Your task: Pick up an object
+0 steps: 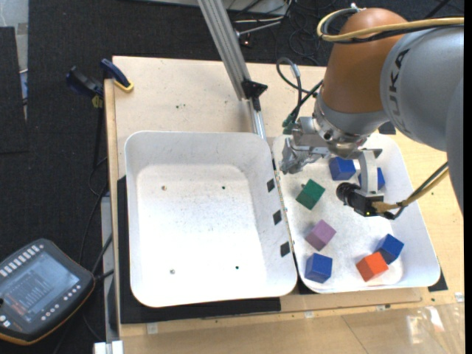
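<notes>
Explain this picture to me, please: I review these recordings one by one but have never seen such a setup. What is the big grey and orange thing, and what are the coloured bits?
The picture comes from one fixed camera above a bench, looking down at a slant. The big grey and orange shape is a robot arm reaching in from the right. Its gripper, a two-finger claw, hangs over the right bin. I cannot tell from here whether it holds anything. Two shallow white trays sit side by side. The left bin shows only small dark specks. The right one holds small blocks: a green block, a purple block, an orange block and several blue blocks. The handheld controller lies at lower left.
</notes>
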`<state>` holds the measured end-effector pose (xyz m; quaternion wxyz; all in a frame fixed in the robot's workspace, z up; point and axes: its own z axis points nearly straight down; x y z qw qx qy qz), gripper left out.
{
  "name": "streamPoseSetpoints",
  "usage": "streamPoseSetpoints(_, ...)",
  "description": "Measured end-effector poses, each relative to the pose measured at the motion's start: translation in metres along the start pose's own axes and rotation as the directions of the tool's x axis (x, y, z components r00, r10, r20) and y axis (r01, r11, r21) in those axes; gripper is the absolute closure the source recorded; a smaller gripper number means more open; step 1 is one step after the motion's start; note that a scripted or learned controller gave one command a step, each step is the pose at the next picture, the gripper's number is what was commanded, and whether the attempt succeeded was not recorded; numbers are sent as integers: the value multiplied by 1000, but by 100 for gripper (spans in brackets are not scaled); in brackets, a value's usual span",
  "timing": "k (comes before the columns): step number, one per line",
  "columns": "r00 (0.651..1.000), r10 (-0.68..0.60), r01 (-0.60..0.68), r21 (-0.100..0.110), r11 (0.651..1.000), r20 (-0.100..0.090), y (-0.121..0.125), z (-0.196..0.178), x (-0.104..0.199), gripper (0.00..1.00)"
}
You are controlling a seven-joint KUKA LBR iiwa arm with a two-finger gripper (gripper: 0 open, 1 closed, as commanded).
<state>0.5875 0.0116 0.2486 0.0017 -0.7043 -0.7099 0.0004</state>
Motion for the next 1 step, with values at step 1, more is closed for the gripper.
streamPoseSetpoints(1, 1000, 1, -1, -1, 1000, 0, -27, -2, 44, 100)
